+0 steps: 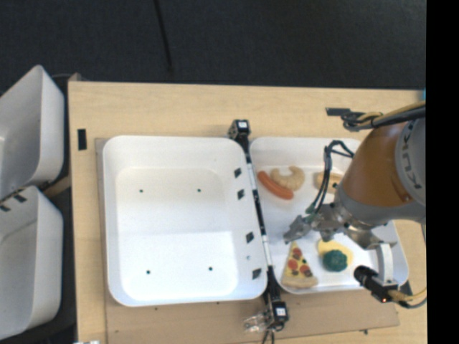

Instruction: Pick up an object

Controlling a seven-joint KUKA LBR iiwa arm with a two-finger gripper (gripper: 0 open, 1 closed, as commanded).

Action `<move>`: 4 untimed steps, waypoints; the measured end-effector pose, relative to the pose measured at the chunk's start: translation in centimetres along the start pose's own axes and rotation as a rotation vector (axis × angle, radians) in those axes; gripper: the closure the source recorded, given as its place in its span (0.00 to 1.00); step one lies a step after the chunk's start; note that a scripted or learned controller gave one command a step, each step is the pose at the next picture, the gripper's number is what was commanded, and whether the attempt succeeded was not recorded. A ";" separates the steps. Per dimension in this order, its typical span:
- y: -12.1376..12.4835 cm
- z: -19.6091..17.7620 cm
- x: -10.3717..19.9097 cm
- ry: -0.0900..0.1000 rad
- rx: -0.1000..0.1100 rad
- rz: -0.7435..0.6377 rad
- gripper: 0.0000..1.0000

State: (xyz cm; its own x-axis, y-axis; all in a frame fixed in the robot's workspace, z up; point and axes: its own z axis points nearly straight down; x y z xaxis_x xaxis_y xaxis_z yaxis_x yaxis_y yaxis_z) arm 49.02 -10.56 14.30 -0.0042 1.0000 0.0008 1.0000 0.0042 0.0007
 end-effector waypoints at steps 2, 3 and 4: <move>0.0 3.2 0.8 0.000 -0.002 0.018 1.00; 3.1 -6.3 8.4 0.001 -0.012 -0.007 1.00; 2.9 -6.8 7.8 -0.001 -0.002 -0.003 1.00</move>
